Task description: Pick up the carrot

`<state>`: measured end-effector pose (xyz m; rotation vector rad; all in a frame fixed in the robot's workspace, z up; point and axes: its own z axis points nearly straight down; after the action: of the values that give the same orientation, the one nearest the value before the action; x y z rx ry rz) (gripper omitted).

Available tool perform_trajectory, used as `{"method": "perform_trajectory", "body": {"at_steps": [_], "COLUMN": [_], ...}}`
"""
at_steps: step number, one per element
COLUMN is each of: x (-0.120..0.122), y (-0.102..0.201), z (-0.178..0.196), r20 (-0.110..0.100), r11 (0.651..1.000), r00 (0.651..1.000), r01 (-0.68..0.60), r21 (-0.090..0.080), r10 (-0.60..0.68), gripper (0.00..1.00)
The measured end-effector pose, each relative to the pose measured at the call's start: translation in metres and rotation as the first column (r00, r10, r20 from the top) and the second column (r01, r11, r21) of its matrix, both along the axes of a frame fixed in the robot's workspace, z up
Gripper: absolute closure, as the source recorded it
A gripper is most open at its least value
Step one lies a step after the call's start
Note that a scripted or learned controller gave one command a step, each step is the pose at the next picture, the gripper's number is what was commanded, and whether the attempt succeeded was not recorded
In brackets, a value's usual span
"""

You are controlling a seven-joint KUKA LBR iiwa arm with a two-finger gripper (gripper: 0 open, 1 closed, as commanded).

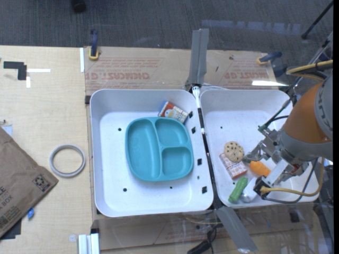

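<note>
Camera view, slanted from above: two white bins side by side on a tabletop (42, 115) of pale wood, cardboard sheet beneath the bins. Right bin (238, 107): carrot (259, 168), small and orange, lying right of the bin's middle, directly at the pincer (266, 162); cookie (233, 151) and wrapped snack bar (233, 168) just to its left, green vegetable piece (238, 188) below. Left bin (106, 157): teal divided plate (159, 148) at centre, small printed packet (174, 111) at the far wall. Arm (310, 118), grey with orange band, reaching in from the right, wrist low over the carrot. Pincer state: cannot tell, tips lost among cables and metal parts; no carrot seen between them. Step in hand, as judged: approach or closing at the carrot, grasp unconfirmed. Next move calls for: firm closure across the carrot, then a straight lift clear of the snack bar and the green piece. Surroundings: tape ring (68, 159) and brown cardboard box (18, 187) at the left of the tabletop, dark carpet beyond, clamps at the cardboard's far edge.
</note>
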<state>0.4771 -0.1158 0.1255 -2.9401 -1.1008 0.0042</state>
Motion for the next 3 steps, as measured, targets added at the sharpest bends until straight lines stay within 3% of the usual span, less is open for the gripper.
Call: {"method": "perform_trajectory", "body": {"at_steps": [1,2,3], "x": [0.013,0.012,0.000], "y": [-0.011,-0.012,-0.099], "z": [-0.034,-0.026,-0.034], "r20": [0.000,-0.003,0.002], "r11": [0.979,0.980,0.791], "r00": [0.979,0.980,0.791], "r01": [-0.203,-0.201,-0.612], "r21": [0.000,0.002,0.001], "r10": [0.203,0.201,0.612], "gripper": [0.00,1.00,1.00]}}
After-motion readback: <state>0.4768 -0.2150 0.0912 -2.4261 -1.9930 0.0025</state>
